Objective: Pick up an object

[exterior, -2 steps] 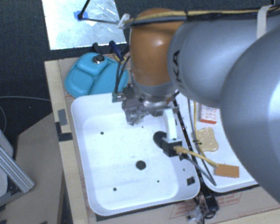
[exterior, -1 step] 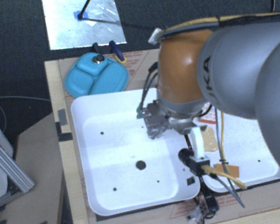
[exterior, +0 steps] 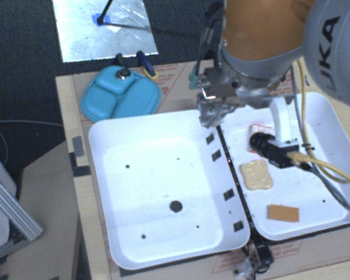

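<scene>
1. Candidate objects: a pale tan slab (exterior: pixel 256 175) lies flat in the right bin (exterior: pixel 348 162), near its left wall. An orange-brown block (exterior: pixel 283 213) lies nearer, just apart from it.
2. Handling, as judged: the slab looks light and soft, bread-like, and likely to compress. It is best gripped across its narrower left-right width. The block looks stiff and straight-edged, so grip it across its short sides.
3. A pinkish item (exterior: pixel 259 128) sits farther back in the same bin, partly hidden. Its type cannot be determined.
4. The left bin (exterior: pixel 106 179) holds 1 small dark disc (exterior: pixel 176 206), low and flat, judged hard to pinch.
5. The tool (exterior: pixel 212 112) hangs over the far end of the divide between the 2 bins, well apart from the slab. Its opening cannot be told, and nothing is seen held.
6. Beyond the bins, a blue container (exterior: pixel 120 93) rests on the bench (exterior: pixel 73 119).
</scene>
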### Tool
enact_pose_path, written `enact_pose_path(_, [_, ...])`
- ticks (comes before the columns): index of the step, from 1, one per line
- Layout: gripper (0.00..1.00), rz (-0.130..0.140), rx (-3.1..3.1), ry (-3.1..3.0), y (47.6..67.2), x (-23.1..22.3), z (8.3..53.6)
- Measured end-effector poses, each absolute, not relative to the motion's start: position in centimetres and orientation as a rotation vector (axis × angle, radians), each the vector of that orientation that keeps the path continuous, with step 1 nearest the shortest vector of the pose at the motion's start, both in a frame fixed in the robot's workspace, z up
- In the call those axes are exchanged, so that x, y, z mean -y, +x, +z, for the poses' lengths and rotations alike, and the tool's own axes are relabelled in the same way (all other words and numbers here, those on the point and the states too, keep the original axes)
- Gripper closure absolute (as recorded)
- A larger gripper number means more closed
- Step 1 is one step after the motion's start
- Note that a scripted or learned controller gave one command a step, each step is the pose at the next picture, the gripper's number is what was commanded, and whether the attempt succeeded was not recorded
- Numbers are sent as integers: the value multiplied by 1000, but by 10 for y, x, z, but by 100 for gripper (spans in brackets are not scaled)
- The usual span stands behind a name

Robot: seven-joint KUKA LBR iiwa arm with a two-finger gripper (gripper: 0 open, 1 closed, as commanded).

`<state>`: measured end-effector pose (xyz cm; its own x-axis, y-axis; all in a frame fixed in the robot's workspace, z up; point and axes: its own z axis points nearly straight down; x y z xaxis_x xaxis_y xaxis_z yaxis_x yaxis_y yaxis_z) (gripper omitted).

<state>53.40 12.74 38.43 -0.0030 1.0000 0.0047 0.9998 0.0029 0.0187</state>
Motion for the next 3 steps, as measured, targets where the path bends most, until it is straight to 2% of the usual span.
enact_pose_path(1, [100,4,-2229,2213,561,-179,343])
enact_pose_path(2, [100,-2,-2224,2222,491,-162,336])
enact_pose_path(3, [100,17,-2214,2220,487,-113,425])
